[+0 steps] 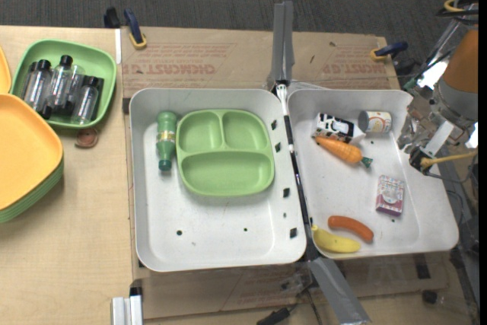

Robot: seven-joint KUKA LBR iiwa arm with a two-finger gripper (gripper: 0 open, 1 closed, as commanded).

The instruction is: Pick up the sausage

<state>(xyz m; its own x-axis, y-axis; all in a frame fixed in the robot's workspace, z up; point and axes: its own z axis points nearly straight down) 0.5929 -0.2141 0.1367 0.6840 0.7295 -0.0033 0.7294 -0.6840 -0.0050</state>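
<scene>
The sausage (351,228), reddish orange and slightly curved, lies near the front edge of the right bin (426,232). A yellow banana (335,241) touches its front left side. My gripper (417,138) hangs over the right rim of this bin, well behind and to the right of the sausage. No object is visible in it.
The right bin also holds a carrot (340,150), a black-and-white toy (335,125), a small can (375,120) and a pink packet (389,194). In the left bin are a green divided plate (225,151) and a green bottle (165,139). Orange plates (27,156) sit far left.
</scene>
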